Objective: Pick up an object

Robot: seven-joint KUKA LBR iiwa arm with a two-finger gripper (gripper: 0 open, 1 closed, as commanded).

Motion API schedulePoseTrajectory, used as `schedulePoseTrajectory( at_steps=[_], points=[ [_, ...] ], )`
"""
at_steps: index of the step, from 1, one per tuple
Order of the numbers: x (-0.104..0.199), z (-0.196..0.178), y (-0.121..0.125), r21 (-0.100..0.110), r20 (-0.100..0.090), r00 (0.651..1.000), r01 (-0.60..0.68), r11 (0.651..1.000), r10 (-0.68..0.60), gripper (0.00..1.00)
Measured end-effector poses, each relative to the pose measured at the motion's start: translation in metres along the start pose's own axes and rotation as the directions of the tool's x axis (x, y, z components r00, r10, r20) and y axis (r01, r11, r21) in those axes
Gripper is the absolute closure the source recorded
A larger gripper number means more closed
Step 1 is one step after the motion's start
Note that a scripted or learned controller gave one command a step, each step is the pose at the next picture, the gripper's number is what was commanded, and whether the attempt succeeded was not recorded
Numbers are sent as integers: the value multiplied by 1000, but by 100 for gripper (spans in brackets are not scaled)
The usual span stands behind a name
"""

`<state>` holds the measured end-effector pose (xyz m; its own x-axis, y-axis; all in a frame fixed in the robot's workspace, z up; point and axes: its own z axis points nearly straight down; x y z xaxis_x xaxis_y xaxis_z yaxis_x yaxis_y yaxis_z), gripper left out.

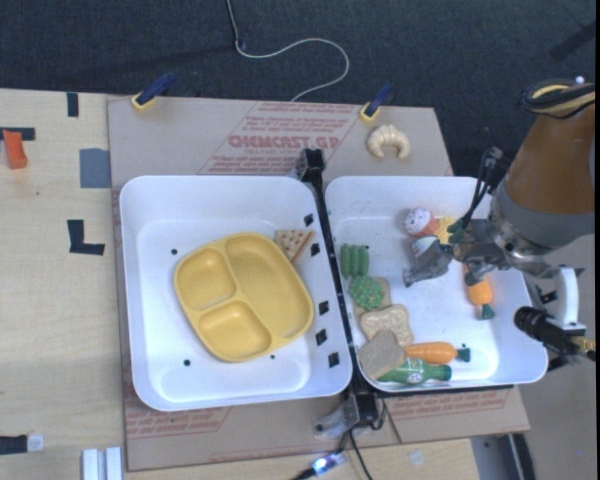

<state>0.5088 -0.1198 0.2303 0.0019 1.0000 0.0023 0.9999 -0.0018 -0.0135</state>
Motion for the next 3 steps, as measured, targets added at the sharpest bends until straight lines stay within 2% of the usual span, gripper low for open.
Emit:
schedulePoseTrajectory(
  at_steps=[1, 2, 3],
  points=[
    [0, -5, 2, -12, 2, 1000, 3, 1000, -3, 0],
    [-1, 56, -6, -5, 1, 1000, 2, 1000, -2, 0],
    [8, 108, -2, -6, 0, 1000, 3, 1000, -3, 0]
  ],
)
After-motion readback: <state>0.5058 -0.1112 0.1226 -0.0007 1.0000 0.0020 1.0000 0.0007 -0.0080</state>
